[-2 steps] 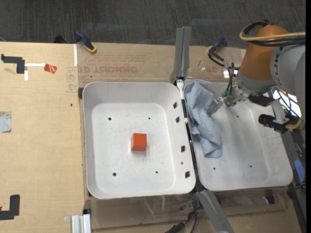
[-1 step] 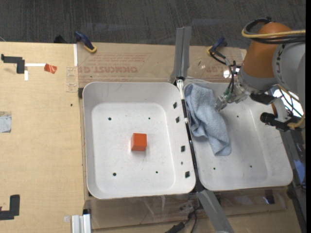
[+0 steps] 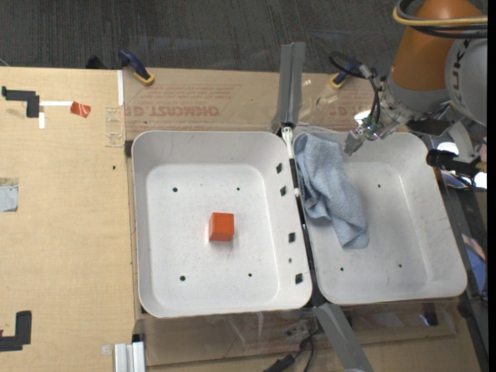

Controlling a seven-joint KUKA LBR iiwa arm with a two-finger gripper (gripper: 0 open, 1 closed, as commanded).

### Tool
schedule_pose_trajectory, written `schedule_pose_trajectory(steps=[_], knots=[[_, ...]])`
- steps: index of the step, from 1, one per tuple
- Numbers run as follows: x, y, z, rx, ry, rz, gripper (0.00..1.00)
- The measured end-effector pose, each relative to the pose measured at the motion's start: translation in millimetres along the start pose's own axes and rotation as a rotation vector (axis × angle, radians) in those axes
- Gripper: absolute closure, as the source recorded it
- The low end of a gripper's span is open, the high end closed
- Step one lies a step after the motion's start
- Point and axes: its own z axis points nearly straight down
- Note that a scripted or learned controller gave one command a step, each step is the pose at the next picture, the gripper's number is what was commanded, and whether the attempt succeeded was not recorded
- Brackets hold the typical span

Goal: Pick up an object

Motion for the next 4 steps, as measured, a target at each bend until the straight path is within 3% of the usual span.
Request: schedule_pose_trajectory(steps=[3,4], knots=[[-4.0,-0.2,-27.9,-0.005,-0.007,0.005,1.00],[-10.8,-7.5,-5.2,0.003,0.003,-0.172,1.00]])
